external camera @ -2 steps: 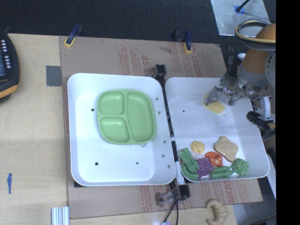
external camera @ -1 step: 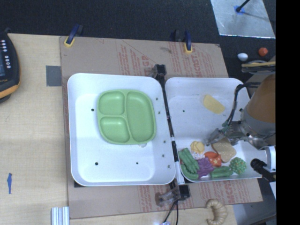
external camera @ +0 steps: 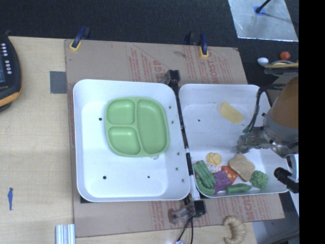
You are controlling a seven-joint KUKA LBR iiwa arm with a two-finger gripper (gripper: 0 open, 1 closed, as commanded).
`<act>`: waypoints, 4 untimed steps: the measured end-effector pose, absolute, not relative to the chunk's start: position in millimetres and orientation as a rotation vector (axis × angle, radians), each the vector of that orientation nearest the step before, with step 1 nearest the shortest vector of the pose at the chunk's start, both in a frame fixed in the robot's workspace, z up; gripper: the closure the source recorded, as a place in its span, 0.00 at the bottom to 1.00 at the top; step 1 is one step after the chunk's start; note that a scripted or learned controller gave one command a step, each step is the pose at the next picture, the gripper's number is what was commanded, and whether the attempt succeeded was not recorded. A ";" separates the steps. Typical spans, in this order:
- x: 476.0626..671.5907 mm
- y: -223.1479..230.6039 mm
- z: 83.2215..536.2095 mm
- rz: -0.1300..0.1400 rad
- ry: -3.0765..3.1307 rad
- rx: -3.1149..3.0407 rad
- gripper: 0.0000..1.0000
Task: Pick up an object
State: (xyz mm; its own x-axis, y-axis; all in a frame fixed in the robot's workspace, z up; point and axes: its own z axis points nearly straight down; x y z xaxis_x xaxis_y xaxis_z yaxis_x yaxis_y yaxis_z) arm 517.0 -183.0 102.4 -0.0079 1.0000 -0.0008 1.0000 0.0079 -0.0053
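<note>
The right bin (external camera: pixel 203 98) holds a pale yellow piece (external camera: pixel 231 113) lying alone near its far right. Along its front edge sits a cluster of toy food: a tan bread slice (external camera: pixel 242 166), a green broccoli head (external camera: pixel 259 179), a purple piece (external camera: pixel 221 179), a dark green vegetable (external camera: pixel 204 173), a small yellow-white piece (external camera: pixel 214 159) and a green pod (external camera: pixel 238 188). My gripper (external camera: pixel 244 145) hangs low over the right side of this bin, just above and behind the bread slice. The grey arm with its orange band (external camera: pixel 287 105) reaches in from the right.
A green divided plate (external camera: pixel 137 126) lies in the left bin (external camera: pixel 81 136). A tan curled toy (external camera: pixel 234 229) rests on the cardboard in front of the right bin. A black and orange pendant (external camera: pixel 7 75) sits at the far left. Clamps hold the cardboard's back edge.
</note>
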 end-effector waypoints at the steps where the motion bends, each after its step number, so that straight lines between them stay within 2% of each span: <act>1: 555.4 -194.3 211.0 -0.005 -2.233 -2.222 1.00; 2: 552.6 -193.4 204.8 0.003 -2.225 -2.216 0.00; 3: 600.3 -211.9 128.2 0.006 -2.230 -2.212 0.00; 4: 581.0 -211.4 157.3 0.003 -2.223 -2.216 0.00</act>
State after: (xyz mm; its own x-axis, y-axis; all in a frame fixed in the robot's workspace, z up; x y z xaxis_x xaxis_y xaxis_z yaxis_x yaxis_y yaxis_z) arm 581.0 -211.4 157.3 -0.0033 1.0000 0.0010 1.0000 0.0033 -0.0036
